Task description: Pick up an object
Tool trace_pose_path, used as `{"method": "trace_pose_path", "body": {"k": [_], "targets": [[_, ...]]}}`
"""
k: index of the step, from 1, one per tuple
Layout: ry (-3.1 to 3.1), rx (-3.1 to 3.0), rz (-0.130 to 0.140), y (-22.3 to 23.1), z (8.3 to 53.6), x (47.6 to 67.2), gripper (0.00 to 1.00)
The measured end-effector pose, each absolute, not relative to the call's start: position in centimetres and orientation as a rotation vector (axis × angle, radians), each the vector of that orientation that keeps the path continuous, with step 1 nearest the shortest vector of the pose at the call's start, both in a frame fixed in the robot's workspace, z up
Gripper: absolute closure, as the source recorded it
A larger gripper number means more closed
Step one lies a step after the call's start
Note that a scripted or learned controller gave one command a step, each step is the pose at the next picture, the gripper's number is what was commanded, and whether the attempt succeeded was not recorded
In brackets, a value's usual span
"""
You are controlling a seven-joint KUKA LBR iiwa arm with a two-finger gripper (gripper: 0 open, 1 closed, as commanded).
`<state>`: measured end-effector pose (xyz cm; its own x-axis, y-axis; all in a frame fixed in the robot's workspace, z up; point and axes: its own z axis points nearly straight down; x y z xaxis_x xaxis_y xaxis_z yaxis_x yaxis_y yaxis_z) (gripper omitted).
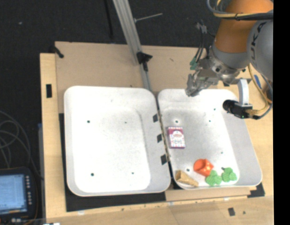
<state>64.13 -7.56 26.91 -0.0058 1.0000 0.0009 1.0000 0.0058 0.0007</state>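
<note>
A pale wooden bench (98, 64) stands on dark floor (23, 18) with cables (9, 130)

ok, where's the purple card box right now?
The purple card box lies in the right bin, near its left wall, above the tan wedge.

Two bins (112, 139), perhaps four small objects (176, 138).
</note>
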Motion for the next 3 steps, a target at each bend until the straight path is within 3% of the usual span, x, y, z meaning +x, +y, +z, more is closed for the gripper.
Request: {"method": "trace_pose_path", "body": {"k": [1,3], "targets": [[-2.228,-2.213,-0.002,-1.8,27.0,62.3,1.00],[-2.228,-2.214,0.000,6.9,24.8,60.6,1.00]]}}
